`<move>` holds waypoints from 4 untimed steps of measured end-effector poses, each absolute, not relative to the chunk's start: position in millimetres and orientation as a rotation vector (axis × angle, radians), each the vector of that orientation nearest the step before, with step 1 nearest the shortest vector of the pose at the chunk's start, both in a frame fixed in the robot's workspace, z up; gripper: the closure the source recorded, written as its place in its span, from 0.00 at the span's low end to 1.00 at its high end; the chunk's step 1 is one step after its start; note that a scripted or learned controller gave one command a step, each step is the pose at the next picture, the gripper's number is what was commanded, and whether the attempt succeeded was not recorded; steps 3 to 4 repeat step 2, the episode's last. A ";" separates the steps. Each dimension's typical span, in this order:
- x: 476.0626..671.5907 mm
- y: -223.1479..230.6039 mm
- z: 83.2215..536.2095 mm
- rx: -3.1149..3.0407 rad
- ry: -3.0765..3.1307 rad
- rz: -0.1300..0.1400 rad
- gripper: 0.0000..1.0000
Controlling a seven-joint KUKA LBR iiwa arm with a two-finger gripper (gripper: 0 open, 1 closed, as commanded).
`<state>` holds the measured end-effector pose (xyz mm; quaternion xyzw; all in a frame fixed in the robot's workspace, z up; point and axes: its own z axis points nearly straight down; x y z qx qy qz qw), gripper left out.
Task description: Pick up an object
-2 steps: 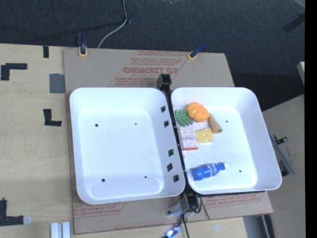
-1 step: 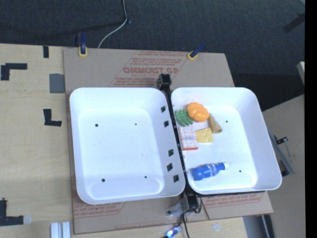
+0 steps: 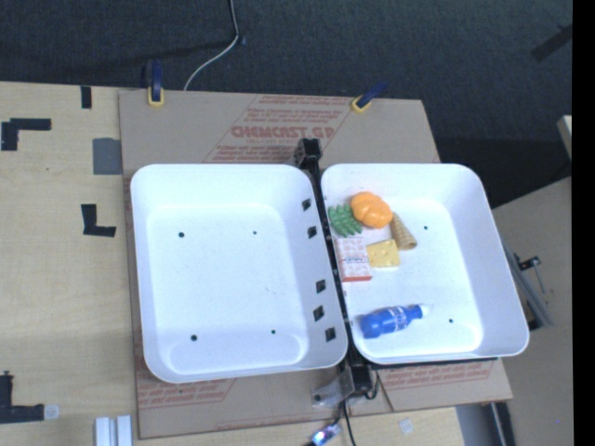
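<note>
Several small objects lie in the right white bin (image 3: 465, 249), gathered at its left side. An orange round fruit (image 3: 372, 209) rests at the back beside a green leafy piece (image 3: 343, 219). A tan cone (image 3: 403, 233) and a yellow block (image 3: 383, 255) sit just in front of it. A small white and red packet (image 3: 352, 259) lies next to the divider. A blue bottle (image 3: 389, 320) lies on its side near the front wall.
The left white bin (image 3: 223, 268) stands beside the right one, joined by black clips (image 3: 321, 286) along the shared edge. Both rest on a cardboard sheet (image 3: 279, 128) held by clamps (image 3: 153, 82) at the back. A white cable (image 3: 218, 54) runs over the dark floor.
</note>
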<state>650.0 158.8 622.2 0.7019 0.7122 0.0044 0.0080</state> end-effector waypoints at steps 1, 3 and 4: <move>651.1 160.2 631.9 2.189 2.218 0.030 1.00; 621.5 213.2 528.2 2.221 2.230 -0.017 1.00; 621.5 213.2 528.2 2.221 2.230 -0.017 1.00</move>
